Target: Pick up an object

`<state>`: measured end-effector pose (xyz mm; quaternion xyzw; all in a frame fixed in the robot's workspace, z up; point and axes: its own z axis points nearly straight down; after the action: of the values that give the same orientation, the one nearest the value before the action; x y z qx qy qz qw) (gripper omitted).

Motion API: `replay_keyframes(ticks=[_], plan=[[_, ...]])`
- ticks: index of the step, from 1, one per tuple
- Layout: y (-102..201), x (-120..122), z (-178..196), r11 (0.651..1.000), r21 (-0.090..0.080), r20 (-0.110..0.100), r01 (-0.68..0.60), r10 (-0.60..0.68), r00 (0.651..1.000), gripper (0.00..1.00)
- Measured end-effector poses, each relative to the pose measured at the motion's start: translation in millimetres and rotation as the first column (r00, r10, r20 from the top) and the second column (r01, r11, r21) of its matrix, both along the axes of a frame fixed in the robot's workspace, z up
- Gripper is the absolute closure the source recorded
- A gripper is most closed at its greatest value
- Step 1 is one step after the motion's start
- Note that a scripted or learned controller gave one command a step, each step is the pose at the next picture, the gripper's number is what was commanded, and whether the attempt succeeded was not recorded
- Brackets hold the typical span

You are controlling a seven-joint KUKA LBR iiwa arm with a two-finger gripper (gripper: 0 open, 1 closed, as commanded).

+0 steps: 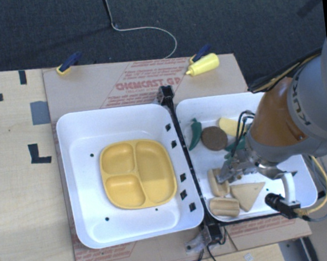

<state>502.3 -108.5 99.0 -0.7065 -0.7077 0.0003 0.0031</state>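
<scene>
2 white bins [76, 167] look like smooth glossy plastic. Yellow divided plate [138, 173] is matt plastic. Cardboard sheet [87, 89] under the bins is dull brown with red print. Bench [17, 192] looks like pale wood grain. Arm [303, 110] has smooth grey casing and a shiny orange band.

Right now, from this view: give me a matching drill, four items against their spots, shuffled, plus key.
Items:
1. yellow divided tray
2. green piece
3. brown round disc
4. tan wedge

Places:
A. right bin, near its front edge, below the gripper
B. left bin, about the middle
C. right bin, against the divider between the bins
D. right bin, between the green piece and the arm

Pairs: 1-B, 2-C, 3-D, 4-A
</scene>
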Motion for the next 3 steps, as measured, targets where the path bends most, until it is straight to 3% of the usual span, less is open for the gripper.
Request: replay_keyframes(ticks=[3], plan=[[-2, 14, 127, 1.000, -0.004, 0.006, 0.000, 0.000, 1.000, 1.00]])
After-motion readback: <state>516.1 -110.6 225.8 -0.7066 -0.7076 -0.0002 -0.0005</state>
